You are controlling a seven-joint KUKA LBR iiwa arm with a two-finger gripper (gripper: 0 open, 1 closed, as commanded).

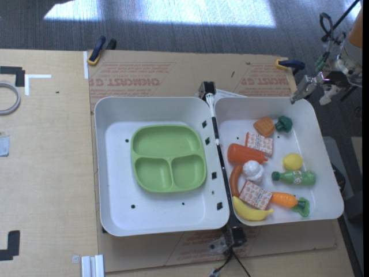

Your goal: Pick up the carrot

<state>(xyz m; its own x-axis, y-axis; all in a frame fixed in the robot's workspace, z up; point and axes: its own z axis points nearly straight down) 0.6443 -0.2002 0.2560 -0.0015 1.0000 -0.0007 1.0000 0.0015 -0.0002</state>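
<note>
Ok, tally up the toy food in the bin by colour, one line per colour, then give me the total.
Orange or red: 4 (carrot, orange chunk, orange-red cylinder, curved red piece)
Yellow: 2 (lemon, banana)
Green: 2 (bottle, small green piece)
Red-and-white patterned: 2 (upper packet, lower packet)
White: 1 (white lump)
Total: 11

- The arm [353, 42] enters at the upper right of the camera view, with a strip of its orange band visible at the frame edge.
- The wrist section below the band is pale grey and carries dark cables that loop upward beside it.
- The gripper [314, 89] hangs at the arm's lower left end, pointing down and to the left.
- Two thin fingers [298, 91] show, spread apart with a gap between them and nothing held in it.
</note>
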